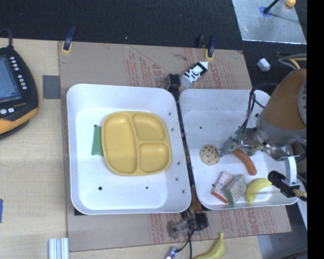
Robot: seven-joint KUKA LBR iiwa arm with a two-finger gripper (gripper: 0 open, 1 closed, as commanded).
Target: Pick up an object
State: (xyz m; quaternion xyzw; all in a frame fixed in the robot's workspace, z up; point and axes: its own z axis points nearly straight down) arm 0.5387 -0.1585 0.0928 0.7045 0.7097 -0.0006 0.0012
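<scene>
The right bin (216, 112) holds a round speckled cookie (209, 154), an orange-red sausage (245, 162), a small yellow banana (257, 188) and a crinkled snack packet (230, 186). My gripper (233, 143) hangs low in this bin. It is just right of and above the cookie, at the sausage's upper-left end. The grey and orange arm (283, 112) covers the bin's right side. I see nothing lifted off the bin floor.
The left bin (75, 144) carries a yellow divided plate (136, 142) with a green piece (97, 141) sticking out under its left edge. A teach pendant (8, 90) lies at far left. Another banana (216, 247) lies on the bench below the bins.
</scene>
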